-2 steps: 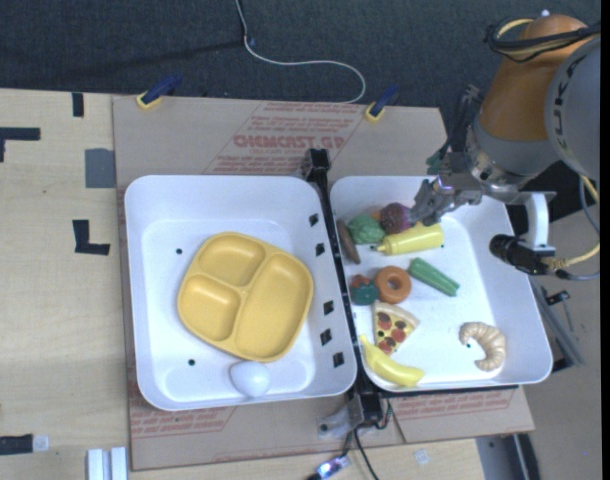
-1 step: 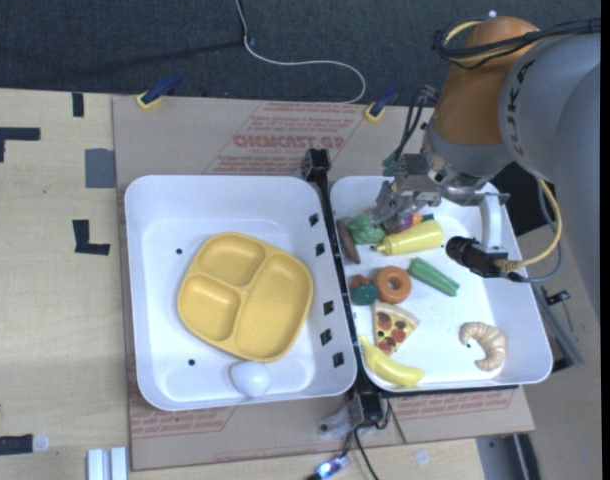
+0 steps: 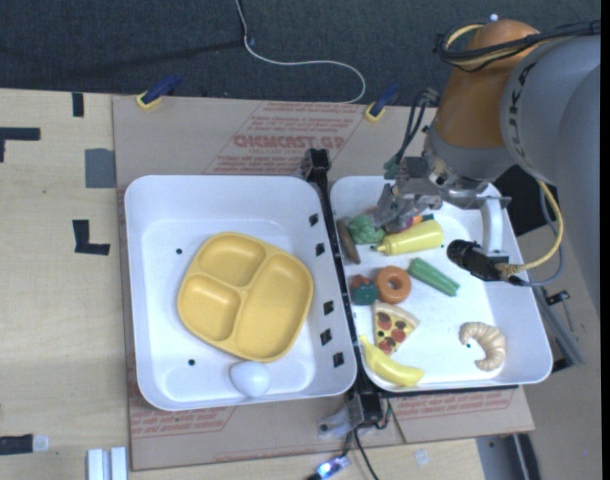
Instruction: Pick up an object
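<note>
The gripper hangs low in the right bin, just above the yellow bottle and green toy. Nothing looks lifted; the pick remains.

Bright, even overhead light; soft picture with mild glare on the white bins.

Light falls from above and spreads evenly, so the left bin and right bin read very bright, their floors nearly washed out. Shadows are faint and short: a pale one under the yellow plate and a soft one along the divide between the bins. The egg almost blends into the white floor. The arm shows a small highlight on its orange band. The cloth behind the bench stays dark and grainy. Focus is slightly soft throughout, and fine detail on the small toys is smeared.
</note>
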You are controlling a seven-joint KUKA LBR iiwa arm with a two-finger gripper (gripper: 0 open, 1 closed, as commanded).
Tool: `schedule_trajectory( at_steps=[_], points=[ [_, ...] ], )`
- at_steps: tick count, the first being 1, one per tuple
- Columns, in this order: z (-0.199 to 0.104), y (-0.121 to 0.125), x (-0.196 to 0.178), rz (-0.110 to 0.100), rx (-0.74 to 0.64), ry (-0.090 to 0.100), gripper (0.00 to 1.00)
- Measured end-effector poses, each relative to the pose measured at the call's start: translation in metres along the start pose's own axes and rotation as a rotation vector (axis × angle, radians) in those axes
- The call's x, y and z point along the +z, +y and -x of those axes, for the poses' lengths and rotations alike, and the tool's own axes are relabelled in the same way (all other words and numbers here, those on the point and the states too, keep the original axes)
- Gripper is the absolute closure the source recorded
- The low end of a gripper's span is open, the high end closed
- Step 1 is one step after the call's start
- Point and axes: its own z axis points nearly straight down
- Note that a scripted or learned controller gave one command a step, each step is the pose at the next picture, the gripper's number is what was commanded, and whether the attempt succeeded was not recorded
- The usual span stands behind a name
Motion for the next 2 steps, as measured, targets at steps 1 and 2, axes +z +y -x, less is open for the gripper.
schedule_trajectory(
  at_steps=[1, 2],
  points=[
    [0.0, 0.001, 0.0, 0.001, 0.0, 0.0, 1.0],
    [-0.002, -0.001, -0.021, 0.003, 0.0, 0.0, 1.0]
  ],
)
